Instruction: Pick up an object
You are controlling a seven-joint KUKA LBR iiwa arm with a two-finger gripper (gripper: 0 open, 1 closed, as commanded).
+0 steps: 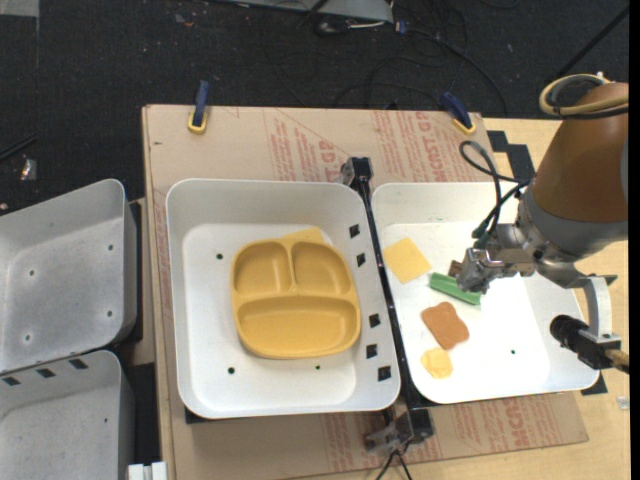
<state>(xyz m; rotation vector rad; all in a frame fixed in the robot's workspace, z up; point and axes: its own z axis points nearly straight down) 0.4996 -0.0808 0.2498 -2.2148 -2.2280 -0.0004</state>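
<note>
In the right bin (520,368) lie a pale yellow square slice (407,259), a green flat strip (449,288), a brown toast-shaped piece (444,325) and a small yellow chunk (436,363). My gripper (478,272) reaches in from the right and hangs over the right end of the green strip, close to it or touching it. Whether anything sits between the gripper's tips is hidden by the wrist.
The left bin (200,368) holds a yellow divided tray (295,299). A black divider with clips runs between the bins. The arm's grey and orange body (590,183) covers the right bin's far right part. Grey panels lie off the bench at left.
</note>
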